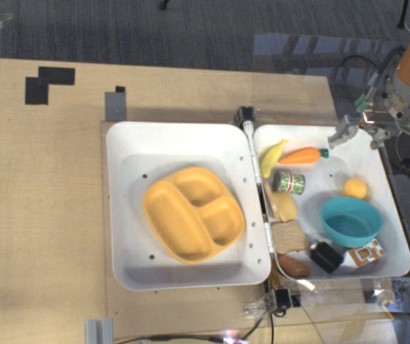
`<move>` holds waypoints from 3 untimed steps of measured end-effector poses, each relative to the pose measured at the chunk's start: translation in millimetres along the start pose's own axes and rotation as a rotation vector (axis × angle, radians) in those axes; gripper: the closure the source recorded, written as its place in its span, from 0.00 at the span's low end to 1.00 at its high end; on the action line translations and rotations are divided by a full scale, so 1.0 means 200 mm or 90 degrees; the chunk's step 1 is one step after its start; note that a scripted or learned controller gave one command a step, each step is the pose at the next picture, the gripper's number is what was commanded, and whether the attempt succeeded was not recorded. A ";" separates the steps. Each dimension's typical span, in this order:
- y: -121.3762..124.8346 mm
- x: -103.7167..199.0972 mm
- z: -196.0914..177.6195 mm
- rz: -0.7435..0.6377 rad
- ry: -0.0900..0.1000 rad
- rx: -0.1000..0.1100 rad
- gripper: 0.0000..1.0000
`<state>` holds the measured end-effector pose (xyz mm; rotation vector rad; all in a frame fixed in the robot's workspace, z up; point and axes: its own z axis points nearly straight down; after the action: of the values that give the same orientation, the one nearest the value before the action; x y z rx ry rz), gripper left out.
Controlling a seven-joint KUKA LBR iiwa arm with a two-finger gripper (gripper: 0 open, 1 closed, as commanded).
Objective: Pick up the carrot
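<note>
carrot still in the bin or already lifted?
In the bin. The carrot lies flat on the right bin's floor beside the banana; the gripper sits apart, up right of it.

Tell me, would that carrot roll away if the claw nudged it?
Probably: the carrot looks round, tapered and lying flat, so it would likely roll in a curve. Its glossy skin suggests stiff, slippery plastic. The banana beside its tip might stop it.
</note>
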<state>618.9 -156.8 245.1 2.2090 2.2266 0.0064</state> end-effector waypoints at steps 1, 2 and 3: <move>0.14 0.01 0.42 0.144 0.001 0.003 0.00; 0.20 0.03 0.72 0.146 0.000 -0.005 0.00; 0.03 -0.15 0.79 0.234 0.000 0.002 0.00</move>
<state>626.5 -186.9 86.4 2.5809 1.7878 0.0046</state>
